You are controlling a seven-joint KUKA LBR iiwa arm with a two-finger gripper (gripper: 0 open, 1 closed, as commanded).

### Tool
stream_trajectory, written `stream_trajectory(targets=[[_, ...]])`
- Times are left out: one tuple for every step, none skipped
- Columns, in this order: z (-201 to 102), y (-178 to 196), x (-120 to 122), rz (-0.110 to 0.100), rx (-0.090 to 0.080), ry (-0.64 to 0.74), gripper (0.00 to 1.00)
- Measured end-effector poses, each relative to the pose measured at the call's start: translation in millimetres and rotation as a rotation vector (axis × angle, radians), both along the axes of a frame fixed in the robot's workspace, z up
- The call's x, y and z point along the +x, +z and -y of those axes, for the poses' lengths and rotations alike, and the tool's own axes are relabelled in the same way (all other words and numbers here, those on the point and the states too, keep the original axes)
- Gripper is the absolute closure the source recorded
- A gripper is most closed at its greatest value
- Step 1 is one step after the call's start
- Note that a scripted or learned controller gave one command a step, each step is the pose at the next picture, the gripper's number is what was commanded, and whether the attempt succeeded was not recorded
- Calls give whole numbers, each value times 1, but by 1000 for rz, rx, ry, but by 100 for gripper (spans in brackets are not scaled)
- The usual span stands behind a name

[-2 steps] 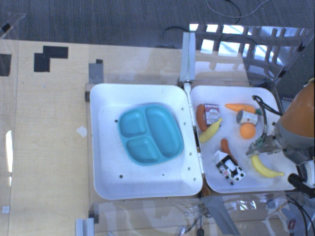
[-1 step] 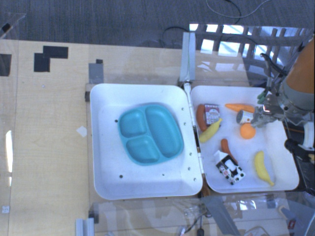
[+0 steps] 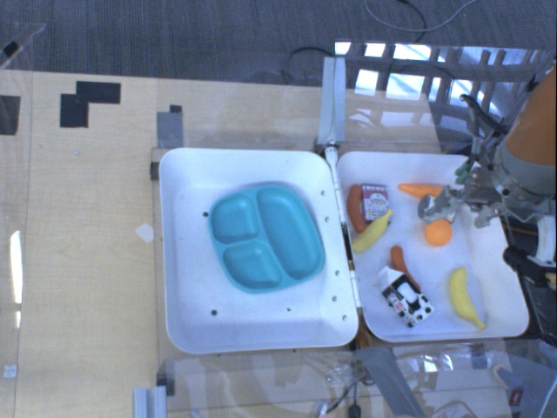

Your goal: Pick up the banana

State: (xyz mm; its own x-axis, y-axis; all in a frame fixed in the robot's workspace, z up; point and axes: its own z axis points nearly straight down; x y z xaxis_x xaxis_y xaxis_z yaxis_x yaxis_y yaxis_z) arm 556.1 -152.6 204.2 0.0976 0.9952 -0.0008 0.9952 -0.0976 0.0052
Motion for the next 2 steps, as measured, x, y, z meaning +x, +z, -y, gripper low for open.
stream_trajectory(targets=[[-16,-29,7,-2,0,66,0],[-38,-94,75,1,-1,93,0]])
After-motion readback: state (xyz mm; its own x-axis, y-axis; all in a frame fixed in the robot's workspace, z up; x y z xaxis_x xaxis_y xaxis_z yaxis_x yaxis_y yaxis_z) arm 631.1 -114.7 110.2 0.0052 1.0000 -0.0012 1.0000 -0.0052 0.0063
